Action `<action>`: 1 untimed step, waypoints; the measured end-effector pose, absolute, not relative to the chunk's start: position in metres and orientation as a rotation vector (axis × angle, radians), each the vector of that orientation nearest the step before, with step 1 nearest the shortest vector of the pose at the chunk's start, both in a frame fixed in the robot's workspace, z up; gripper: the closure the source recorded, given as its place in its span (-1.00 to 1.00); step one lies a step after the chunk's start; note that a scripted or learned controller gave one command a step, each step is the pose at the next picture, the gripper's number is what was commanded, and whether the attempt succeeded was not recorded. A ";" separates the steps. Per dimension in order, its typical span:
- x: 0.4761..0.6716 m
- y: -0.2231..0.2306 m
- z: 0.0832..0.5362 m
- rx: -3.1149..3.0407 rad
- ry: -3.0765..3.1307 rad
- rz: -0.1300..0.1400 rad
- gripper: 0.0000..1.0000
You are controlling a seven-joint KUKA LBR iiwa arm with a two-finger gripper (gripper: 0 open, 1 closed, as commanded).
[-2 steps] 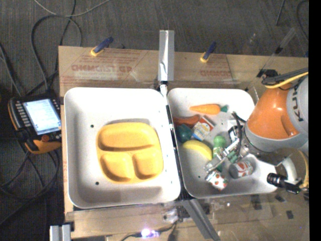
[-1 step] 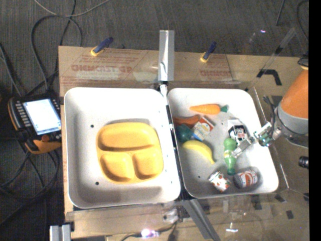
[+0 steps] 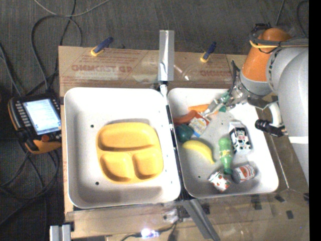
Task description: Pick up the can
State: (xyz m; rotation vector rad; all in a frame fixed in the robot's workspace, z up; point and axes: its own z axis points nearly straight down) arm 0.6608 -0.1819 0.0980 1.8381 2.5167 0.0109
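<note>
Nearest the camera, at the front of the right shallow white bin: a small red-and-white can lying on its side, touching a second small red-and-white patterned container just to its left. Just behind these, a green plastic bottle, upright or slightly tilted, base close to the can. Left of the bottle, a yellow banana lying diagonally. Right of the bottle, a white-and-black boxy item, near the can but apart from it. Further back, a dark teal rounded object against the bin's left wall, beside a small white printed packet and an orange-red flat piece.

In the left shallow white bin: a yellow plastic divided tray with three compartments, lying flat near the middle.

At the back of the right bin: the claw on the grey arm with orange band, hanging over the far corner, well apart from the can. Fingers too small and blurred to judge; cannot tell whether spread or closed, nothing clearly seen between them.

Beyond the bins, on the brown cardboard-topped bench: two blue-and-yellow clamps at the far edge. Off the bench to the left, a handheld pendant with lit screen.
</note>
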 end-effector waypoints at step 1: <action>0.606 -0.183 0.098 2.020 2.371 0.017 -1.00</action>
